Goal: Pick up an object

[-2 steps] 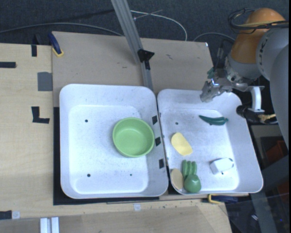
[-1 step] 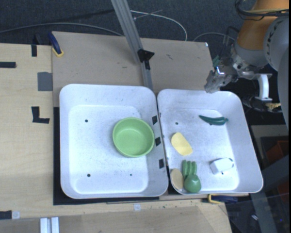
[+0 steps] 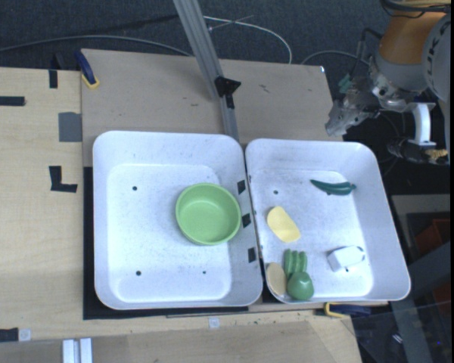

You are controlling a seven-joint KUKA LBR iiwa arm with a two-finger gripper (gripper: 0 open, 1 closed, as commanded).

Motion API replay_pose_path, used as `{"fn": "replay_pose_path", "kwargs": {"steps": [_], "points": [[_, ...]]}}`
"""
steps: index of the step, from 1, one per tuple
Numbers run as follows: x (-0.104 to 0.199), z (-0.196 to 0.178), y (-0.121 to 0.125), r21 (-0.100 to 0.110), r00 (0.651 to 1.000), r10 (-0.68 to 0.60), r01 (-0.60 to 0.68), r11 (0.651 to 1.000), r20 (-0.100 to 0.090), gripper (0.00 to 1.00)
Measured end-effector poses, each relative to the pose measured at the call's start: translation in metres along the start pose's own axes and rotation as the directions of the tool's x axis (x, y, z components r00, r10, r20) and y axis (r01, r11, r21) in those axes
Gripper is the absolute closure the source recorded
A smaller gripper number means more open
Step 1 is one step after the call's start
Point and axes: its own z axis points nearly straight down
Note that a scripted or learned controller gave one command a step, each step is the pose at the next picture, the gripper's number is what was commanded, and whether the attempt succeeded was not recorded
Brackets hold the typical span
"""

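My gripper hangs just beyond the far right corner of the right bin, above the bench edge, with nothing seen between its fingers. In the right bin lie a dark green pepper-like piece near the back, a yellow oval piece in the middle left, a green toy with prongs at the front, a tan flat piece beside it, and a small white object at the front right. A green bowl sits in the left bin.
A grey metal pole slants down from the top to the bins' shared back edge. Cables run across the dark floor behind the bench. A blue and yellow clamp sits at the bench's back left corner.
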Motion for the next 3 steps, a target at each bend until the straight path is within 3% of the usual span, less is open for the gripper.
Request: {"fn": "replay_pose_path", "kwargs": {"steps": [1,3], "points": [[0.059,0.012,-0.006,0.005,1.0,-0.005,0.005,1.0,-0.002,1.0],[0.154,0.001,-0.015,0.005,1.0,-0.005,0.005,1.0,-0.002,1.0]]}}
